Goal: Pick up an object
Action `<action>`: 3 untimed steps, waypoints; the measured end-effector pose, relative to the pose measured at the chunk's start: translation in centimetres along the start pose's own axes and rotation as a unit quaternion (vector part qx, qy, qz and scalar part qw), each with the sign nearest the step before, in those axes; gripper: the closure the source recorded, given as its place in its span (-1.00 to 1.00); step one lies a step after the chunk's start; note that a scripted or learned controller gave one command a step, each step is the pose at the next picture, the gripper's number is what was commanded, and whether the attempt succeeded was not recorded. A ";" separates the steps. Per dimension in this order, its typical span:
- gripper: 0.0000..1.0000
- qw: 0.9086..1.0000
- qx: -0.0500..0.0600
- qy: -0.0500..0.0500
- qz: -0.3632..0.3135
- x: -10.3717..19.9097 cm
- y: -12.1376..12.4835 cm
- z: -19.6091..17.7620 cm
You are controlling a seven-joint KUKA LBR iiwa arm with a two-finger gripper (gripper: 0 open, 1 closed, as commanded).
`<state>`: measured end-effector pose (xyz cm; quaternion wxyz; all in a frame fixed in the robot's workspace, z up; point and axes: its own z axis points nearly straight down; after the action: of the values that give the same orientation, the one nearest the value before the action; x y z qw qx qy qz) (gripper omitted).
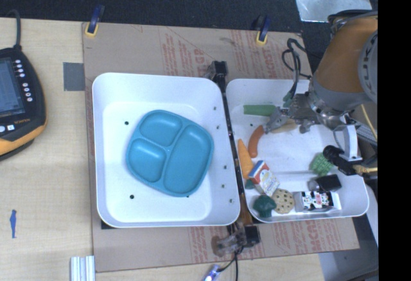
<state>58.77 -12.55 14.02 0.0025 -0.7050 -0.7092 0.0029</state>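
Task's thing: no single object is named; the nearest candidate, by my reading, is the short orange-red sausage-shaped toy (255,138), lying at a slant in the right shallow white plastic bin (359,209), just below and left of the jaws.
Jaws: the grey metal jaws (282,120) sit low over the upper middle of that bin; whether they are spread or closed, and whether anything sits between them, I cannot tell from this slanted view.
Doing it well: I judge the step to be the descent onto one item. Close across the sausage's narrow width, not along its length, and keep clear of the flat green rectangular piece (259,109) just above it.
Risk: a smooth rounded toy may roll or squirt out if gripped off-centre.
Neighbours: a long orange carrot-shaped toy (244,158) lies against the bin's left wall; below it a small white and red printed carton (263,177), a dark green rounded lump (263,206) and a tan speckled cookie-like disc (280,201).
Right side: a knobbly green broccoli-like toy (320,163) and a white printed box (317,200).
Left bin: the other white bin (109,203) holds a glossy blue moulded plate with three compartments (169,153).
Table: pale wood under a brown cardboard sheet (160,42).
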 end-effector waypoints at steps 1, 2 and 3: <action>-1.00 1.000 -0.004 -0.001 -0.001 -1.0 5.2 4.6; -1.00 1.000 -0.004 -0.001 0.000 1.0 7.0 4.6; -1.00 1.000 -0.003 -0.001 -0.001 3.3 7.0 4.6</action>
<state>65.70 -9.26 9.34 -0.0004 -0.7044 -0.7098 0.0017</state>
